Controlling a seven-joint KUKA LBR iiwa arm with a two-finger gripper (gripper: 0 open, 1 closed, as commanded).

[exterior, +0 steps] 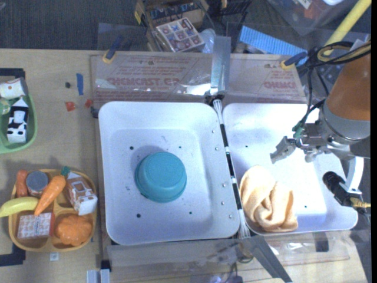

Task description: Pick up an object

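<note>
- Sitting side by side on the table (53, 63), two shallow white bins occupy the centre of the camera view.
- Left bin (118, 122): contains one teal bowl (161, 176), turned upside down, resting near the middle of the bin floor and clear of all walls.
- Right bin (253, 122): contains one crumpled pale-yellow cloth (268, 198), lying in the near-left corner, against the near rim and close to the wall shared with the left bin.
- Yellow tray (12, 229), on the table left of the bins: holds toy food, including a banana (17, 206), a carrot (50, 194), a small carton (80, 194) and an orange piece (73, 229).
- Green dish (28, 135), at the table's left edge beyond the tray: holds a black-and-white item whose kind cannot be told.
- Claw (288, 146): positioned over the right bin, beyond and to the right of the cloth, apart from it.
- Claw state: the fingers stand apart, with nothing visible between them.
- Arm (353, 99): enters from the right side, orange band visible above the wrist.
</note>
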